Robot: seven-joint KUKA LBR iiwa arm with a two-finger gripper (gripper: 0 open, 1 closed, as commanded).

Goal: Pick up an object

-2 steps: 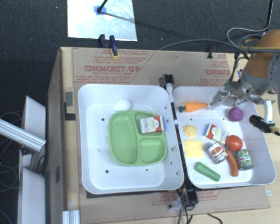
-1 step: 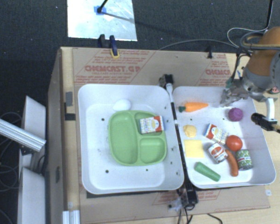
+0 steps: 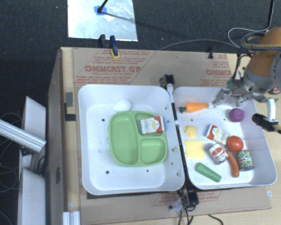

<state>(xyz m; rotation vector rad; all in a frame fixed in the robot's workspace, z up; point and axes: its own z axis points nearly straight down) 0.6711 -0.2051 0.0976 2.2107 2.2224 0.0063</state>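
The arm reaches in over the far right corner of the right bin (image 3: 271, 172), and its gripper (image 3: 232, 93) hangs low just beyond the leaf end of the carrot (image 3: 196, 108). The jaws are a small grey blur against the white wall, so whether they stand wide or narrow cannot be told; nothing is seen between them.

Taking the carrot as the landmark: it lies along the bin's far wall, pointing toward the divider. A purple ball (image 3: 236, 114) sits near it on the right. Nearer the camera than the carrot lie a small yellow lump (image 3: 190, 131), a yellow square (image 3: 194, 149), a red and white packet (image 3: 217, 134), a tomato (image 3: 234, 143), a small can (image 3: 218, 153), a sausage (image 3: 233, 164), a green-labelled can (image 3: 245, 160) and a green cucumber piece (image 3: 207, 172). Well to the carrot's left, in the left bin (image 3: 91, 125), a green tray (image 3: 131, 144) carries a small carton (image 3: 151, 125).

The carrot or the ball looks like the likeliest target. For a good grasp the jaws should straddle the carrot across its narrow width, clear of the wall, and come straight down before closing.
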